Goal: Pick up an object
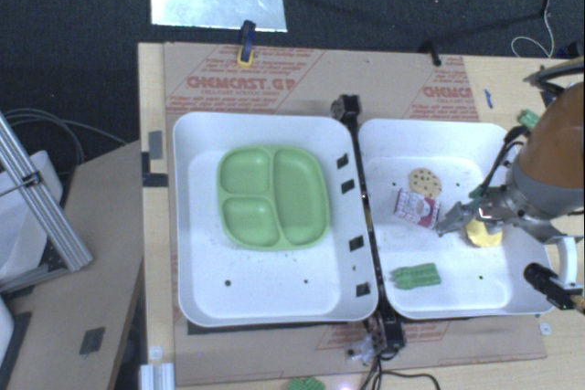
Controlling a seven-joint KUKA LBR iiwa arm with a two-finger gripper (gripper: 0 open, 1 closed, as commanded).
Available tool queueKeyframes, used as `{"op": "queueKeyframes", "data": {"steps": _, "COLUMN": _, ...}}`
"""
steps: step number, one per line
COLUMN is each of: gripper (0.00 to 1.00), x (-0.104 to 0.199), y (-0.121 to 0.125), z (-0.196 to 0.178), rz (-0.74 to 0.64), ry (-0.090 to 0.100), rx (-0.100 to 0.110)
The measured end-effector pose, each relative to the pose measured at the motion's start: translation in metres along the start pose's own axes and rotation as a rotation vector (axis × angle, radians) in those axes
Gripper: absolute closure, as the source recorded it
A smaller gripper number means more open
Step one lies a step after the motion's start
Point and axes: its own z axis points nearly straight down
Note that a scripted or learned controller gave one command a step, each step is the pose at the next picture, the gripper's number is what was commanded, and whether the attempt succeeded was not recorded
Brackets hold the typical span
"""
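The right bin (430, 137) holds a round tan cookie (424, 181), a small pink and white packet (416, 206), a yellow object (483, 236) and a green ridged piece (416, 276). My gripper (462, 217) hangs low over the right bin, between the packet and the yellow object. Its fingers (450, 221) point left toward the packet and stand apart, with nothing between them. The yellow object lies just under the wrist, partly hidden by it.
The left bin (196, 224) carries a green divided plate (274, 196). A black divider with clips (356, 215) separates the two bins. The arm's orange band (558, 151) rises at the right edge, over the right bin's rim.
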Motion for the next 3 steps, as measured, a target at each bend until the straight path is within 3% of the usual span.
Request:
{"op": "queueKeyframes", "data": {"steps": 1, "gripper": 0.0, "x": 0.002, "y": 0.036, "z": 0.06, "rz": -0.011, "ry": 0.003, "rx": -0.001}}
{"op": "queueKeyframes", "data": {"steps": 2, "gripper": 0.0, "x": 0.04, "y": 0.079, "z": 0.056, "rz": -0.014, "ry": 0.004, "rx": -0.005}}
{"op": "queueKeyframes", "data": {"steps": 3, "gripper": 1.0, "x": 0.037, "y": 0.077, "z": 0.046, "rz": -0.014, "ry": 0.003, "rx": -0.004}}
